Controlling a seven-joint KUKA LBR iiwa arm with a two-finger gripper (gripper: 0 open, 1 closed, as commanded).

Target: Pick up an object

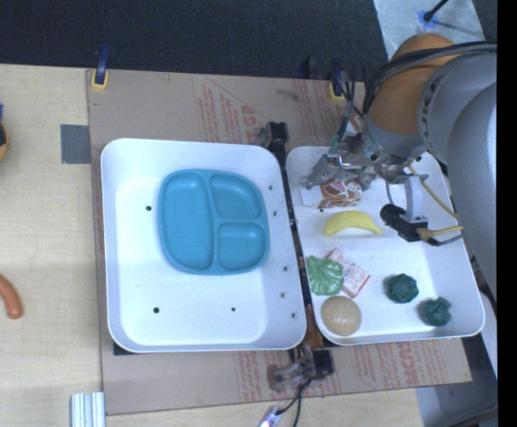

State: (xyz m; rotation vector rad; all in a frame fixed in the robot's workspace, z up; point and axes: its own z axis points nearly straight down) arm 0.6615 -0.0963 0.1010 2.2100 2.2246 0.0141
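Even overhead light — soft shadows, slight blur.

A single fixed camera looks down at a slant on the bench (pixel 36 238) from above, near enough that the two white bins side by side take up most of the frame: the left bin (pixel 133 238) near centre, the right bin (pixel 436 265) toward the right. The far edge of the bench meets dark floor along the top. The grey arm (pixel 463 114) enters from the right.
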